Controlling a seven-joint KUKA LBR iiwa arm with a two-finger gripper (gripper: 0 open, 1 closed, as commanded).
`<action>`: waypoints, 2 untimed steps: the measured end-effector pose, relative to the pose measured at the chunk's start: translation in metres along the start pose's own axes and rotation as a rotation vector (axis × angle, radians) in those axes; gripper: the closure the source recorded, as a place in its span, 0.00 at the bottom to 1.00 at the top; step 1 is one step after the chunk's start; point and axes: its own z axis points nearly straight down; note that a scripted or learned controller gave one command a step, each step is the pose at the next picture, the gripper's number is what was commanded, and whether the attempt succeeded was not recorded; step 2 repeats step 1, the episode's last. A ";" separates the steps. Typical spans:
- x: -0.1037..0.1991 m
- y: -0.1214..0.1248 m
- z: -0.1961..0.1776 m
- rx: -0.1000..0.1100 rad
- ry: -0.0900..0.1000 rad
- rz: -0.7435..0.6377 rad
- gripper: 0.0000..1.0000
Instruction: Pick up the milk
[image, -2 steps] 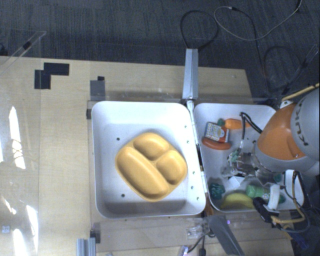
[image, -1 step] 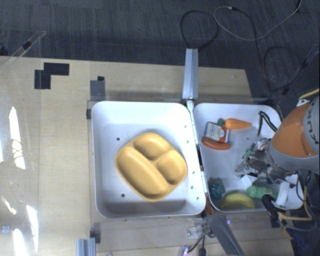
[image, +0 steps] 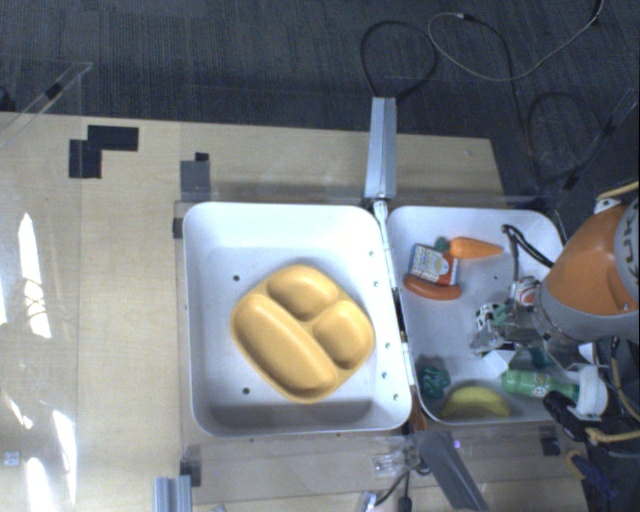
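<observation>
**Yellow bread fills the left bin, arm works the right**

Nearest in the right bin (image: 560, 232) lie a banana (image: 477, 402), a dark green item (image: 434, 381) and a green bottle (image: 540, 384). The gripper (image: 505, 330) hangs low beside them; whether it is spread or pinching cannot be told. Farther back, the milk (image: 430, 264) carton rests against a carrot (image: 474, 248). The bread (image: 302, 329) sits in the left bin (image: 210, 300).

We see a smooth, glossy yellow plastic divided tray (image: 303, 330) in the matt white plastic left bin (image: 215, 300). The pale bench top (image: 90, 300) looks like wood. The small printed milk carton (image: 430, 263) looks like paper.
</observation>
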 end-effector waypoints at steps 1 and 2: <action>0.046 0.026 -0.097 0.009 0.001 -0.020 1.00; 0.046 0.026 -0.097 0.009 0.001 -0.020 1.00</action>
